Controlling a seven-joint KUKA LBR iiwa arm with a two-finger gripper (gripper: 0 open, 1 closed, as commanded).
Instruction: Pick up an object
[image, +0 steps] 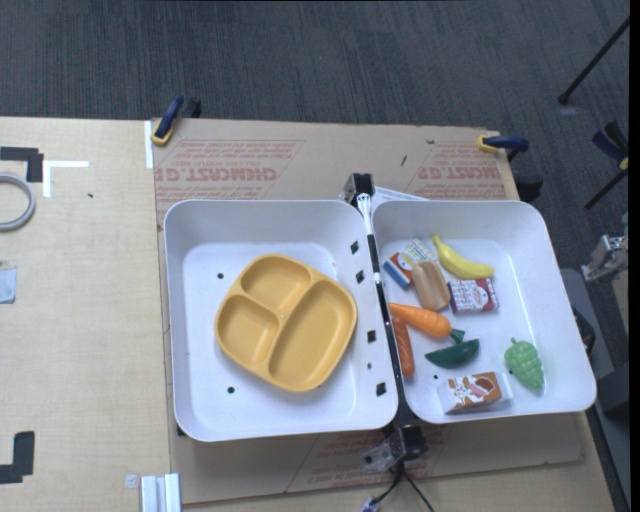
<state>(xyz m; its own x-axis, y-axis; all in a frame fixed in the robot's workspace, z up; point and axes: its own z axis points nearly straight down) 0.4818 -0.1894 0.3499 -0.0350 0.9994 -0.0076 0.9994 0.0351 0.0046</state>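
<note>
Dark carpet surrounds a pale wooden desk (80, 330) topped with a cardboard sheet (260, 160), seen from the fixed camera above. Two white bins sit side by side on it. Within the left bin (190, 400) lies a yellow divided plate (287, 322).

Toy foods crowd the right bin (560, 320): a banana (460, 260), a carrot (420, 320), a green grape bunch (524, 363), a dark green leaf shape (453, 352), a small red box (472, 296) and an orange carton (475, 392).

All look light, stiff and smooth plastic or card, likely slippery. The grape bunch seems the best pick: it sits apart from the others with open floor around it, though near the bin's right wall. Grasping across its narrow width should work. The carrot and banana lie close to neighbours, leaving little finger room.

No end effector is present over the bins, so I cannot tell its state.
</note>
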